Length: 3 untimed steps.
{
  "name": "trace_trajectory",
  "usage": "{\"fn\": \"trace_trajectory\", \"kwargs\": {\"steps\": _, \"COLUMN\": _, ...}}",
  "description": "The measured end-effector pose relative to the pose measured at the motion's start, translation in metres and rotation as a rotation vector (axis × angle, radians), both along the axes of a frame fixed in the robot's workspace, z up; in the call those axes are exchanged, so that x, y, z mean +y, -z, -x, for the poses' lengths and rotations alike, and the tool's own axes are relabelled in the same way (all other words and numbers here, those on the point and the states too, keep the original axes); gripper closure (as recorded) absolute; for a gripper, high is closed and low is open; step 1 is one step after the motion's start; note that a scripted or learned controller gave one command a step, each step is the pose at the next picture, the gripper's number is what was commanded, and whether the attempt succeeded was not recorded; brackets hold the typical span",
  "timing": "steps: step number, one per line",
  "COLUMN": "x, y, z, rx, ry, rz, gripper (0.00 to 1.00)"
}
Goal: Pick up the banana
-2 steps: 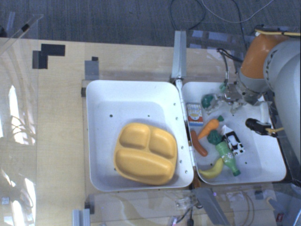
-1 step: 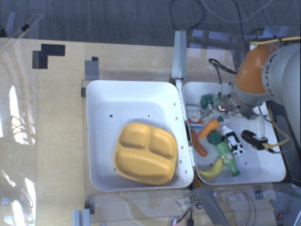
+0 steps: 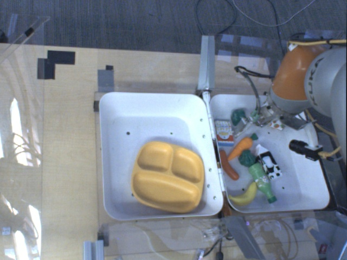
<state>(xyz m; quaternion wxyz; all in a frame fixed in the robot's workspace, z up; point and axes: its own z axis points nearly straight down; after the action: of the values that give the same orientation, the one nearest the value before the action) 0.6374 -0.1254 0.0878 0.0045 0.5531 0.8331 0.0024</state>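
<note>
Banana lies at approx 6 o'clock from my pincer, well apart. Its long axis runs 8-to-2. Can't tell pincer state.

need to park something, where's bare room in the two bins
Left bin: bare white floor behind and left of the yellow tray. Right bin: bare patch by its right wall, beyond the green bottle. Crowded: the right bin's left half, around the carrot and banana.
</note>
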Motion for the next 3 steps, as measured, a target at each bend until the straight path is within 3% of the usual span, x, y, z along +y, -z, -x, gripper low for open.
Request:
{"fn": "trace_trajectory", "kwargs": {"steps": 1, "x": -0.016, "y": -0.106, "z": 0.061, "rx": 0.003, "ry": -0.305, "rz": 0.002, "gripper": 0.0}}
{"fn": "trace_trajectory", "kwargs": {"steps": 2, "x": 0.016, "y": -0.026, "z": 0.126, "rx": -0.023, "ry": -0.339, "rz": 0.014, "gripper": 0.0}}
{"fn": "trace_trajectory", "kwargs": {"steps": 3, "x": 0.016, "y": -0.039, "z": 0.12, "rx": -0.04, "ry": -0.338, "rz": 0.02, "gripper": 1.0}}
